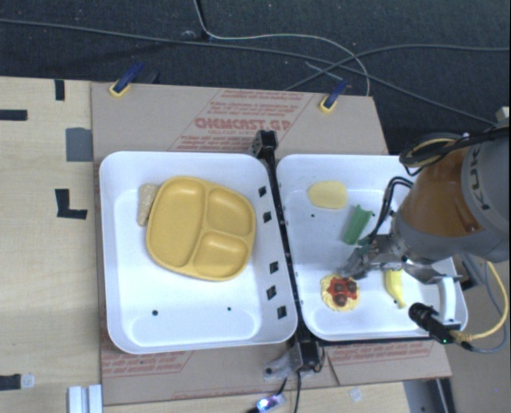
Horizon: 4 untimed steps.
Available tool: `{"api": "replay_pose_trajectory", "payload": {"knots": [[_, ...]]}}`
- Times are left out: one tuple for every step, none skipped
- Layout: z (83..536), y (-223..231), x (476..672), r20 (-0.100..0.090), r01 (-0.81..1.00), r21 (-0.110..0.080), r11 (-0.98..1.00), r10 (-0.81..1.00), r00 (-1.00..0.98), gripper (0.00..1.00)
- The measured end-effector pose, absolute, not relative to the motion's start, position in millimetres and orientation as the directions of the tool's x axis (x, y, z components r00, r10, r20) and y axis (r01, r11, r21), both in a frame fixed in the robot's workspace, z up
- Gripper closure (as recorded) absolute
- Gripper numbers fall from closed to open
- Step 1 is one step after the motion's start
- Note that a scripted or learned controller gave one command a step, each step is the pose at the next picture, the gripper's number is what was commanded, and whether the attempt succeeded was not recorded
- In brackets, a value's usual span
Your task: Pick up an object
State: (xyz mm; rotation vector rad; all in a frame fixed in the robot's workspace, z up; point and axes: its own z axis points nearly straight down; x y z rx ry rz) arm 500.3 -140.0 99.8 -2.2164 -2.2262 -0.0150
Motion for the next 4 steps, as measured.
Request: {"api": "replay_pose_trajectory", "payload": {"knots": [[162,-142,501.4,-0.001,1.000,0.002,0.002,1.000,-0.002,1.00],[214,-142,502.3,-0.001,1.000,0.003,0.002,1.000,-0.002,1.00],[225,-97,529.3,0.001,1.000,0.001,0.006,1.000,-0.006,1.00],[222,-59,558.2,0.000,1.000,-0.001,0.005,1.000,-0.005,1.00]]}}
